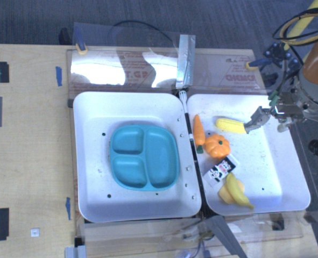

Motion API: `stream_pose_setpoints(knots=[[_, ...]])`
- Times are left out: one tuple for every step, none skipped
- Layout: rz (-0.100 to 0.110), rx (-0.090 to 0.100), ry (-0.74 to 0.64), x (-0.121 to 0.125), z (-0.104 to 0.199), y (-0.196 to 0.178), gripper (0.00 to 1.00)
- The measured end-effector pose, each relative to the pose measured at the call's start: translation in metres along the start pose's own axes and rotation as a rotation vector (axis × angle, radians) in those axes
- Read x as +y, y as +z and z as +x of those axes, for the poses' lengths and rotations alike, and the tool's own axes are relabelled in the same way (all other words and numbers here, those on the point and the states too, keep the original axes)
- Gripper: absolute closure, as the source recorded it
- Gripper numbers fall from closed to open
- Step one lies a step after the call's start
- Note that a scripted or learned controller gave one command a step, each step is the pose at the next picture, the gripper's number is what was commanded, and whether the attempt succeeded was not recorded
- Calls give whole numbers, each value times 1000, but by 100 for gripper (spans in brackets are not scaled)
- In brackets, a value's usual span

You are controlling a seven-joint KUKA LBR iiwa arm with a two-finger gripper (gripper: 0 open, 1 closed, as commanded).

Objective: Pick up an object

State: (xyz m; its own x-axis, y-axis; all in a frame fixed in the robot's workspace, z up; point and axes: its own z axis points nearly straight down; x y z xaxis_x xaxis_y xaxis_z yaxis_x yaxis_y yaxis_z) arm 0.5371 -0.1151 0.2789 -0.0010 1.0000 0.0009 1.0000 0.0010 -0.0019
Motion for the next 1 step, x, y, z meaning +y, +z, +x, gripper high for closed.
stream_pose_setpoints(knots=[[4, 1, -186, 22, 28, 79, 0]])
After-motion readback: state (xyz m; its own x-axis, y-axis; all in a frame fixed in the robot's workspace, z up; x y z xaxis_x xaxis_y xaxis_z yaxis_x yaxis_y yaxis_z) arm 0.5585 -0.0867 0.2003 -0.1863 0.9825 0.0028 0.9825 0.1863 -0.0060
